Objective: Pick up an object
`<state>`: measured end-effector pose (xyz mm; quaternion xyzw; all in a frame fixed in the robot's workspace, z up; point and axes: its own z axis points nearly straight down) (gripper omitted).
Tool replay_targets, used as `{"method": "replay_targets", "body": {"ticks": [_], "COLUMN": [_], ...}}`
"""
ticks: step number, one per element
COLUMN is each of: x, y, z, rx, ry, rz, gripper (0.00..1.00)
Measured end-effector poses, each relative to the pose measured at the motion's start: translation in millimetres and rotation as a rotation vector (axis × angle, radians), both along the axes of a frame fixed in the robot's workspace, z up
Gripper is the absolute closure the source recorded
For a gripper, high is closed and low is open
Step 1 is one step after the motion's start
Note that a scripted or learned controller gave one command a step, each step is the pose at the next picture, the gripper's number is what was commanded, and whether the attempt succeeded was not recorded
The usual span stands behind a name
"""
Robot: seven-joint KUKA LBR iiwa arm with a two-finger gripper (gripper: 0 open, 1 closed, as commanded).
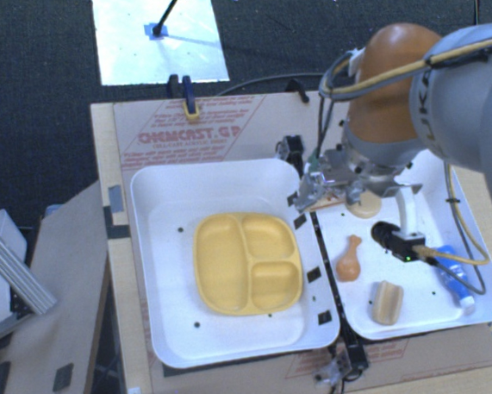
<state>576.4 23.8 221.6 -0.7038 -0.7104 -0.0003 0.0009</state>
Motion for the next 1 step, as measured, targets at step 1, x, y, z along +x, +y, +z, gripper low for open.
{"method": "replay_targets", "body": {"ticks": [1], "x": [-10.5], "y": [54.0], "z": [-9.2], "rx": [0.001], "ry": [-0.001], "rz": [0.001], "gripper": [1.0]}}
